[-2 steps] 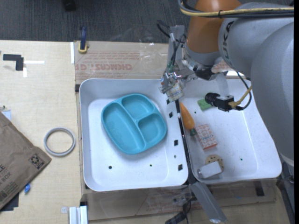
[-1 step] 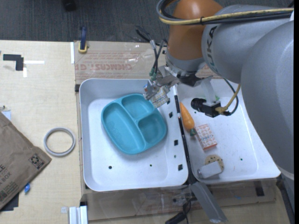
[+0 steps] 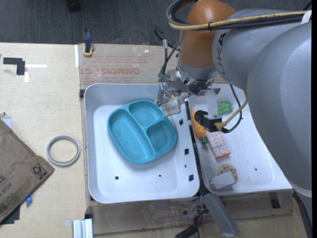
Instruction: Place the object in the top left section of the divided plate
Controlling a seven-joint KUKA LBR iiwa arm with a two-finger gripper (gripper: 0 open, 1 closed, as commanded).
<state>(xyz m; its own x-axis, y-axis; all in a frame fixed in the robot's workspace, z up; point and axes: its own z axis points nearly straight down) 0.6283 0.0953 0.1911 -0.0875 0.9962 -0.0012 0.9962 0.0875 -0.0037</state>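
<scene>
Gripper [image 3: 167,99] at divided plate [image 3: 142,131] rim; wrist hides whether it's closed

A tape ring [image 3: 63,149] lies on the bench [image 3: 39,108] left of the left bin [image 3: 99,182], near a brown box [image 3: 17,175]. The right bin [image 3: 257,167] holds a checked packet [image 3: 218,145], a cookie [image 3: 227,172], a green item [image 3: 225,106] and an orange piece [image 3: 198,129].
</scene>
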